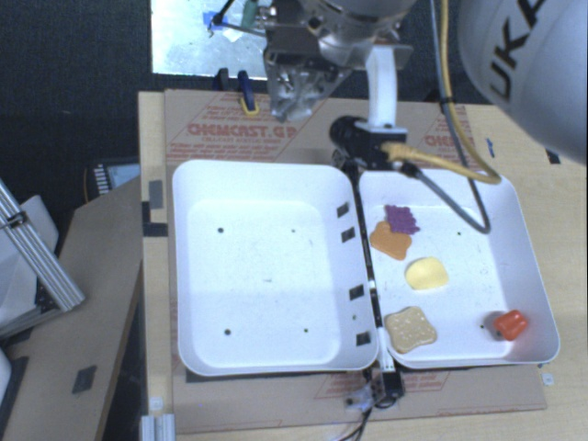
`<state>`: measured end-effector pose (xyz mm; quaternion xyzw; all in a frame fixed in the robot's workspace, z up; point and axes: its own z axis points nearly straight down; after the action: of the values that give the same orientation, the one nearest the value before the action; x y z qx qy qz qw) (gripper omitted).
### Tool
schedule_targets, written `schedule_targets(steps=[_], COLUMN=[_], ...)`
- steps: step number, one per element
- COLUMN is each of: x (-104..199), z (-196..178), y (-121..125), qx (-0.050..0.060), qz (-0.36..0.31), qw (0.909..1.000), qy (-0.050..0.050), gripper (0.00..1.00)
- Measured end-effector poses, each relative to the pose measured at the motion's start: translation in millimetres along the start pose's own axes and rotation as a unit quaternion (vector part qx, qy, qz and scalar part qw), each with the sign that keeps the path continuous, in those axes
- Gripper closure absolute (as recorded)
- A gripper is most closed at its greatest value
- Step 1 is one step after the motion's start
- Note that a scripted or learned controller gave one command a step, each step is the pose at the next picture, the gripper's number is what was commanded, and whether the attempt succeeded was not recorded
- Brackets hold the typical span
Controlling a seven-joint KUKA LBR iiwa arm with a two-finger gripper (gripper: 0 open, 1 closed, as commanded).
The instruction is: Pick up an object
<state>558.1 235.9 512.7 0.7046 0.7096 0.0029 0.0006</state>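
Pincer: I see my pincer (pixel 292 95) up at the far edge of the counter (pixel 230 127), beyond the left bin (pixel 184 246), with nothing between its tips; I cannot tell how wide it stands from this slant.
Candidates: everything I could pick lies in the right bin (pixel 524 246), well apart from the pincer.
Purple cluster: a small knobbly purple piece (pixel 401 218) near the divider, touching or just overlapping the orange wedge (pixel 390 242) below it (awkward pair, one may drag the other).
Yellow piece: a rounded pale yellow piece (pixel 426 273) in the middle of the bin, lying free of its neighbours.
Toast: a flat tan slice (pixel 410 329) at the near corner, close against the divider wall.
Red piece: a small red-orange piece (pixel 510 323) near the bin's right rim.
Handling guess: these look like toy food, so I judge them light, fairly stiff and not fragile, with smooth skins that may slip.
Best hold: I would go for the yellow piece, closing across its narrower width from straight above, since it has clear floor on all sides.
Worst hold: the toast, too flat and too near the wall for a tip to get beside it.
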Motion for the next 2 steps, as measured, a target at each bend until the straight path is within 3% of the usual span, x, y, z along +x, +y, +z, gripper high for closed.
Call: schedule_targets(steps=[1, 2], x=[-2, -2], z=[-24, -22], y=[-1, 17], qx=[0.0, 0.001], qz=[0.001, 0.003], qw=[1.0, 1.0], qy=[-0.001, -0.001], gripper=[1.0, 1.0])
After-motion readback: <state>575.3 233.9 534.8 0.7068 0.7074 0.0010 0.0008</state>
